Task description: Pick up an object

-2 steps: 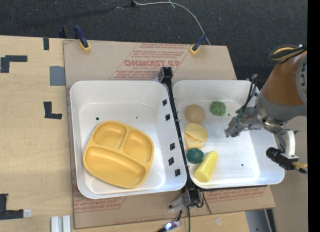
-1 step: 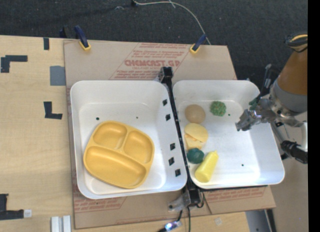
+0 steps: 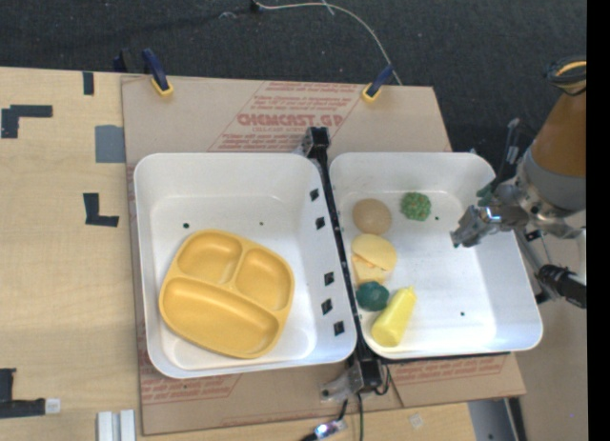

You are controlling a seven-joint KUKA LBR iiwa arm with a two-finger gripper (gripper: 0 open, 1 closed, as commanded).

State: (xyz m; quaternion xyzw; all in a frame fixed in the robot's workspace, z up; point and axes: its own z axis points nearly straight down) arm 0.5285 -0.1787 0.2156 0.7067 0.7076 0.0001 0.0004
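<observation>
Yellow tray ×1, L bin; R bin: 5 items; my hand — grip state can't tell.

Gripper hangs over the right bin, off from the little green broccoli thing. Yellow tray sits in the left bin.

red "chemcast" print on the cardboard sheet
</observation>
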